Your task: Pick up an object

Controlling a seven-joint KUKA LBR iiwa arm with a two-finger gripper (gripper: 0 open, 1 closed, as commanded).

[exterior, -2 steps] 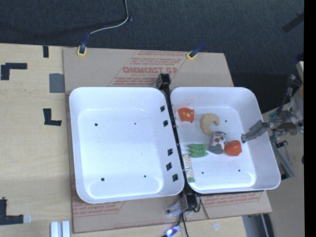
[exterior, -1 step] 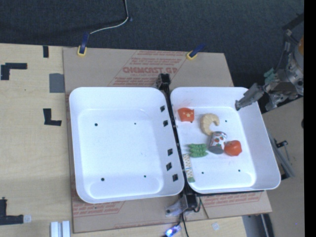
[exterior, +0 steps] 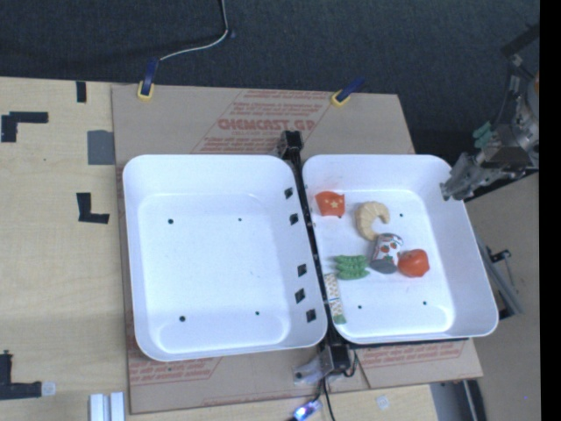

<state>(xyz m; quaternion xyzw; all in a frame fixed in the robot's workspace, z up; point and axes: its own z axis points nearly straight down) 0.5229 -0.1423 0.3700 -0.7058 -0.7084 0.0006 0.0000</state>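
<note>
Two shallow white plastic bins are seen side by side on a brown cardboard sheet (exterior: 263, 117). All the pickable stuff is found in the right-hand white bin (exterior: 456, 261): a small orange-red block (exterior: 330, 203) near the divider, a pale beige croissant-shaped piece (exterior: 372, 217) just beside it, a grey and dark lumpy object (exterior: 386, 253) below that, touched on its right by a round red ball-like object (exterior: 415, 263). A green leafy toy (exterior: 351, 267) is laid just left of the grey one. The left-hand white bin (exterior: 210, 253) is next door. The grey gripper (exterior: 460, 182) is parked at the right bin's upper right rim, nothing visibly held; how wide it's set can't be told, too blurry.
</note>
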